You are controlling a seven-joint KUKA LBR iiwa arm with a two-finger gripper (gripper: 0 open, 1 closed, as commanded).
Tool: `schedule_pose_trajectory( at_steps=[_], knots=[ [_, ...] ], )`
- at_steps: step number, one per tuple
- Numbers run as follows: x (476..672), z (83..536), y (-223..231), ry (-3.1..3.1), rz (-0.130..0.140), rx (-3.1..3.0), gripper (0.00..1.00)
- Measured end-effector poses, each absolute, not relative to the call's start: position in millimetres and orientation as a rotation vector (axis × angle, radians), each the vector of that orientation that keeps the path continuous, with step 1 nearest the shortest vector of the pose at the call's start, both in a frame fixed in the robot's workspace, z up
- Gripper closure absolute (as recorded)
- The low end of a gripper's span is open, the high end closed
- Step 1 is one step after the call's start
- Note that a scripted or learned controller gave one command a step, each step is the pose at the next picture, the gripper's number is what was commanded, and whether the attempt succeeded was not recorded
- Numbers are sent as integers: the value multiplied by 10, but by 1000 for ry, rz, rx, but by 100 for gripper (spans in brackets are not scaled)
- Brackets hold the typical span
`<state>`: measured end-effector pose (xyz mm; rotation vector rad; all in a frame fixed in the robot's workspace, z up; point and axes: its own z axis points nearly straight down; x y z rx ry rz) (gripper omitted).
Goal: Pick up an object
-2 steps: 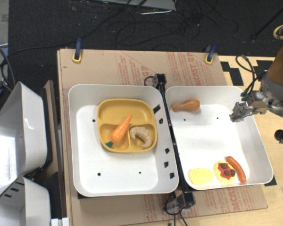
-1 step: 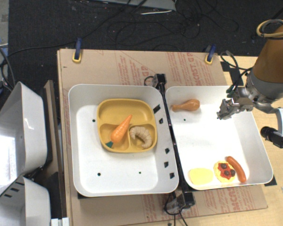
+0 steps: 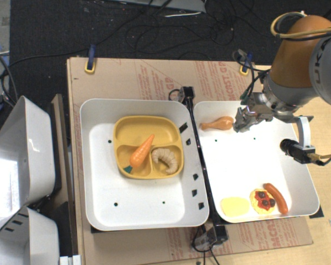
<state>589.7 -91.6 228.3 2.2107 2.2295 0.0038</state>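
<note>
Camera view puts the gripper [image 3: 244, 120] low over the back left corner of the right bin [image 3: 298, 164], just beside the thick end of the toy drumstick [image 3: 218, 124]. You cannot tell from here whether the fingers are spread or closed, and nothing is visibly caught between them, so treat the drumstick as not held.

You look to be in the approach step of the pick: the arm is at the target but the grasp is not yet made. The drumstick lies flat on the bin floor near the back wall, close to the divider between the two bins. Its long axis runs roughly left to right across the view, with the narrow bone end pointing left toward the divider and the fat end pointing right toward the gripper.

For the next move, you would want the grip to fall across that axis, on the fat part, rather than along it; as things stand the gripper sits off the end of the toy, so a small shift left seems needed before closing.

Elsewhere in that bin, a sausage [image 3: 276, 197], a small pizza [image 3: 263, 201] and a yellow disc [image 3: 235, 206] sit near the front edge, well apart from the arm
</note>
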Motion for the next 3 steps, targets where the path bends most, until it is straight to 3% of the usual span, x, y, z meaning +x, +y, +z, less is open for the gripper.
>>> schedule_pose_trajectory(
  at_steps=[2, 3],
  knots=[
    [6048, 2272, 258, 2232, 2, 2212, 100],
    [6228, 2351, 700, 2230, 5, 2212, 100]
  ],
)
